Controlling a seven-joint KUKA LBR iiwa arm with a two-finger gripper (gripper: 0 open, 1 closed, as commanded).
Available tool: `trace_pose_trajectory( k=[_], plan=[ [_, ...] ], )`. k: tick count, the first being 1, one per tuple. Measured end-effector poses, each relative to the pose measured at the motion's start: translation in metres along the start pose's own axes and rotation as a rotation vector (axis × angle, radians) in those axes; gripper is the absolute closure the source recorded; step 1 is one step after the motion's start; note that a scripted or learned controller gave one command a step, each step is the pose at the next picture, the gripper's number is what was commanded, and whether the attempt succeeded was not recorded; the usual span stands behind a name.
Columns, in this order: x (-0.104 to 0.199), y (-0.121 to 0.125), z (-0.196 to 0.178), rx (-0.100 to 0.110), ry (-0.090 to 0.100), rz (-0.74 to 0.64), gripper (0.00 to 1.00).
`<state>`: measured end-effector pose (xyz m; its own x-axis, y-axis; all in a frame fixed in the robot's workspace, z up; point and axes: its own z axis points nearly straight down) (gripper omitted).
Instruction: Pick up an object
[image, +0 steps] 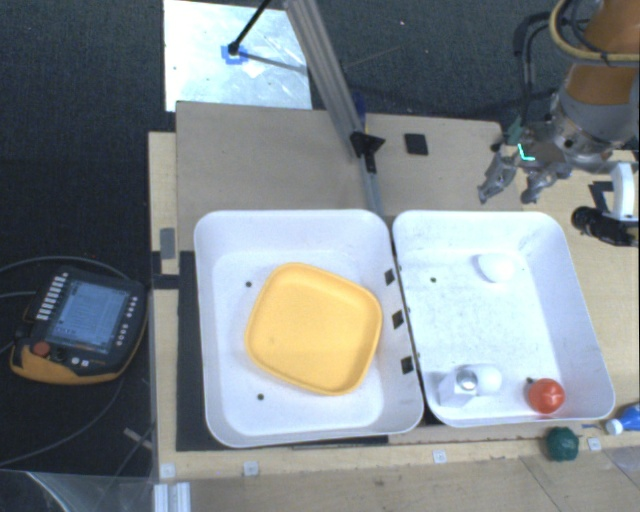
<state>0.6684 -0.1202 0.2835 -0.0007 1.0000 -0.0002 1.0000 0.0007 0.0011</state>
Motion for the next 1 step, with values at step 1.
trace_pose_trajectory(
  k=[1],
  plan=[
    [0.0000, 0.0000, 0.0000, 0.000, 0.000, 0.000, 0.00]
  ],
)
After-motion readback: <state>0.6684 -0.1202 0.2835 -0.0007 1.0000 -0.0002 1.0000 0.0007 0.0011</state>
